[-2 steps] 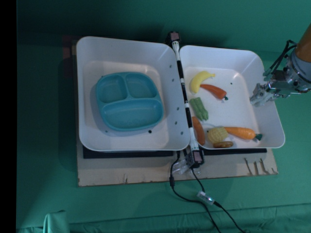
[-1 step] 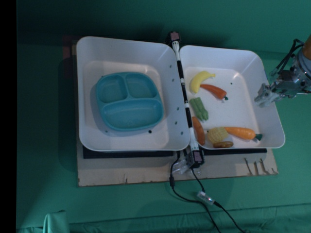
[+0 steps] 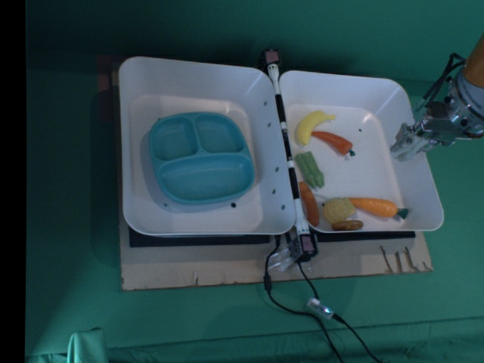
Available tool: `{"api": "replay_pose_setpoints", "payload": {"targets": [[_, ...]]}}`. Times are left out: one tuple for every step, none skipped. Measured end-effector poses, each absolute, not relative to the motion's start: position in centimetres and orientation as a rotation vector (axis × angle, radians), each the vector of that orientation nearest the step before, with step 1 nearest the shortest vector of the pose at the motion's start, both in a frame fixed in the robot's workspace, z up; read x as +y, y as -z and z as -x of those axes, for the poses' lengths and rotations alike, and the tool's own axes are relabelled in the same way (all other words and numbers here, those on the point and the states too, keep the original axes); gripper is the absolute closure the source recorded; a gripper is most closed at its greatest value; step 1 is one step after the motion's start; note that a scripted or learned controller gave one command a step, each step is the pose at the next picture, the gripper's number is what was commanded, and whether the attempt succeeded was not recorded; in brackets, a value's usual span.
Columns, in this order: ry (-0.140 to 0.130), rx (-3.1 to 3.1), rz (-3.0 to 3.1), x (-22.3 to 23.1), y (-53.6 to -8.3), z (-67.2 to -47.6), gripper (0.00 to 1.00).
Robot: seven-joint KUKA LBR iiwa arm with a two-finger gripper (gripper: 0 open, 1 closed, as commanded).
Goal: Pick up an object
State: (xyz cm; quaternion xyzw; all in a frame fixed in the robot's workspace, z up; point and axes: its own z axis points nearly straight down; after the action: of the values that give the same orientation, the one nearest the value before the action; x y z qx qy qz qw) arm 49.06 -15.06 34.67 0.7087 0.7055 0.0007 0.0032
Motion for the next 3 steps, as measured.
{"api": "replay_pose_setpoints", "payload": {"targets": [[-0.001,2.211,-2.221,-18.8,-33.1,-51.8,1.00],[-0.003,2.212,-2.221,-18.4,-34.8,-49.7,1.00],[-0.002,2.216,-2.224,-12.0,-34.9,-46.7,1.00]]}}
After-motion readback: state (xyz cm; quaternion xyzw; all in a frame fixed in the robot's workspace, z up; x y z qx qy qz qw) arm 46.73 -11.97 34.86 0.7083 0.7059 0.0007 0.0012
